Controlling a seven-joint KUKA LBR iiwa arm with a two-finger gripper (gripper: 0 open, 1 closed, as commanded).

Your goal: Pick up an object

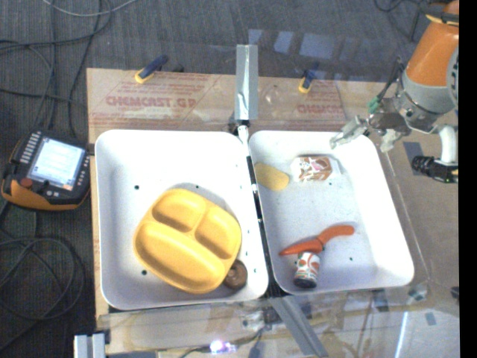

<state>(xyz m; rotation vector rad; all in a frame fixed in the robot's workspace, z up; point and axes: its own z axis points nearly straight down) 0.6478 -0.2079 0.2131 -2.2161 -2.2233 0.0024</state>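
Where the worktop (112, 95) comes closest to the camera, two white bins sit side by side, touching along their inner edges. The left bin (119, 155) holds a big yellow divided tray (188, 239) turned upside down, tilted a little, taking up most of the floor. A small brown round thing (235, 275) peeks out from under its near right corner, touching it.

At the near end of the right bin (387, 222), a small can (306, 268) with a red and white label lies close to the front wall. An orange carrot-shaped toy (318, 241) lies just behind it, slanting up to the right, its lower end touching the can. Farther back, a yellow flat piece (272, 177) rests against the left wall. Just right of it is a small packet (313, 168) with red and white print, close but apart.

Beyond the right bin's far right corner hangs the claw (361, 130), above the rim, with nothing between its fingers. They look spread apart, pale tips pointing left. An orange band (432, 58) shows on the arm behind it.

Off the worktop's left side, an orange handheld controller (48, 168) with a lit screen lies on the floor among cables.
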